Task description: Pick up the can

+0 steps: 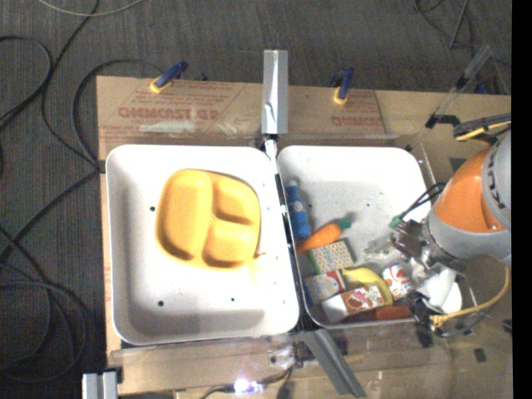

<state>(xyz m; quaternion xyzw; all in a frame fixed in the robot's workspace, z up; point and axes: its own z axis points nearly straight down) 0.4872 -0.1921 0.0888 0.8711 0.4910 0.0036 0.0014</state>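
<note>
yellow divided tray (209, 219) sits in left bin (133, 306). gripper (407, 260) low over right bin (357, 169) clutter, beside can (397, 279); grip state: cannot tell.

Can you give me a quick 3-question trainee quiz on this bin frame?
1. True or false: the yellow tray sits in the left bin.
2. Which object lies against the right bin's left wall? A) blue bottle B) carrot C) banana
3. Fill in: the arm's orange band is over the right bin's ____ side.

Key: 1 true; 2 A; 3 right.
</note>
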